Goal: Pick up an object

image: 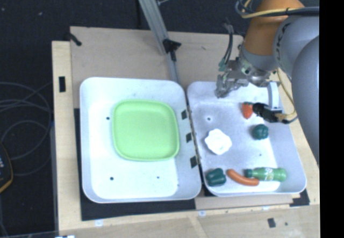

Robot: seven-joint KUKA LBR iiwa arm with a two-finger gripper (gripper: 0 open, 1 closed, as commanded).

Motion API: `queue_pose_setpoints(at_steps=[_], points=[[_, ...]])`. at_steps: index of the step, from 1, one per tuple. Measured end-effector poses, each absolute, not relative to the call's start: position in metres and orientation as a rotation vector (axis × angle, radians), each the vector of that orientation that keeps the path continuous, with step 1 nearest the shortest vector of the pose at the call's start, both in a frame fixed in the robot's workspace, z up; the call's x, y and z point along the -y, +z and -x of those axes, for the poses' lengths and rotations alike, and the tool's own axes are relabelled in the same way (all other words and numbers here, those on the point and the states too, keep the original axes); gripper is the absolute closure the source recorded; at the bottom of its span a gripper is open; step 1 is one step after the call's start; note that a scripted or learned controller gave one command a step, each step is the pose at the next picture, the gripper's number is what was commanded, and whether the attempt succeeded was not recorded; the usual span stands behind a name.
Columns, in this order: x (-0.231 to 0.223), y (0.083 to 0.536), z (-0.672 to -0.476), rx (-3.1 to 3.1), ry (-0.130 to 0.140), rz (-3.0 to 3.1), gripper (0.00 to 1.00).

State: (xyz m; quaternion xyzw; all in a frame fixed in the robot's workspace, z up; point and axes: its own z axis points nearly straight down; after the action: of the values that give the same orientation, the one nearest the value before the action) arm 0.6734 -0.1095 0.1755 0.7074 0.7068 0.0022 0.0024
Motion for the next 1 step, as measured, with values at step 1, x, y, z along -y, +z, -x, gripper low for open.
queue_pose_setpoints(at_steps=[1], points=[[0.1113,0.2185,-0.6745,-2.218,0.005,-2.219,1.00]])
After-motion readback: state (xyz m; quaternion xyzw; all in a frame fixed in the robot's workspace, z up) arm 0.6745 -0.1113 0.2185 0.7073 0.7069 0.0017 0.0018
